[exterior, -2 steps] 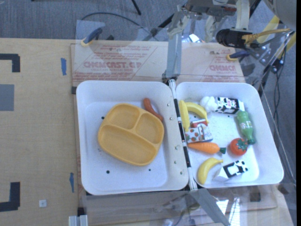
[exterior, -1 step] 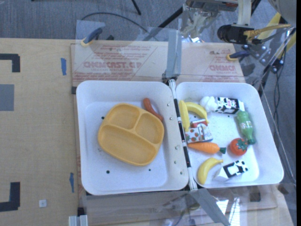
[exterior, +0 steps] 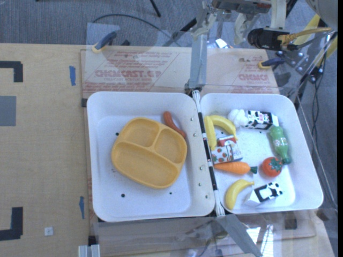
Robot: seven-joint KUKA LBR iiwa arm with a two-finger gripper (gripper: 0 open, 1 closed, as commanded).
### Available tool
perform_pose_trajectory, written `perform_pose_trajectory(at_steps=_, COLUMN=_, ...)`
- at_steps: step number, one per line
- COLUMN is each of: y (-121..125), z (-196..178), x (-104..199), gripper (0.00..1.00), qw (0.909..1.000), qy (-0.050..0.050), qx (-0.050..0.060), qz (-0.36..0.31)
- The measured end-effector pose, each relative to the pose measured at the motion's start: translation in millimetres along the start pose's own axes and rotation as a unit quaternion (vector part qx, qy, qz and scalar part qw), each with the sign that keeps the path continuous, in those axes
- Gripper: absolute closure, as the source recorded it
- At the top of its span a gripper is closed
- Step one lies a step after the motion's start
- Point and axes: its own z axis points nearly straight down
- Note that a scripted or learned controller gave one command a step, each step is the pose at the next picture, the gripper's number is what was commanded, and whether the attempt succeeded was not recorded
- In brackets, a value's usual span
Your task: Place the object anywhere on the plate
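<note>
Though raised well above the bench at the far side, beyond the bins' back rims, gripper [exterior: 228, 20] in plain sight beneath the grey arm; open or closed cannot be told from this angle. Nothing seen held in it.

In the left bin [exterior: 102, 159], a yellow plate [exterior: 149, 153] with three compartments, set at a slant, its two smaller compartments toward the far right. Just beside the plate's far right rim, a small reddish sausage [exterior: 172, 123], lying flat on the bin floor and not on the plate. Long axis on a diagonal: one end pointing toward the far left, the other toward the near right and the seam between the bins. Near end close against the plate's rim, seemingly touching it, though hard to say for sure.

In the right bin [exterior: 305, 143], a scatter of toy food, well apart from the gripper. Along the far side, a curved banana [exterior: 221, 123] and a cow-patterned carton [exterior: 256, 119] next to it. Toward the right wall, a green bottle [exterior: 280, 143] with a red tomato [exterior: 271, 166] just below it. Near the seam, a red-and-white carton [exterior: 226, 151] with a carrot [exterior: 233, 167] lying crosswise beneath. Nearest the front, a second banana [exterior: 236, 191] beside a black-and-white carton [exterior: 266, 193].
</note>
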Motion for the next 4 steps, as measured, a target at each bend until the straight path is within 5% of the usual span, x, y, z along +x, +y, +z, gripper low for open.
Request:
perform_pose_trajectory(at_steps=1, y=0.4, z=-11.1, x=2.4, gripper=1.0, qw=1.0, qy=-0.001, qx=-0.003, qz=-0.003)
perform_pose_trajectory(at_steps=2, y=5.9, z=42.4, x=8.0, gripper=1.0, qw=0.9959, qy=0.0, qx=0.008, qz=0.09)
perform_pose_trajectory(at_steps=3, y=5.8, z=42.2, x=8.2, gripper=0.0, qw=0.9959, qy=0.0, qx=0.008, qz=0.09)
perform_pose_trajectory(at_steps=4, y=-16.3, z=203.5, x=100.4, gripper=0.0, qw=0.9603, qy=-0.001, qx=0.009, qz=0.279)
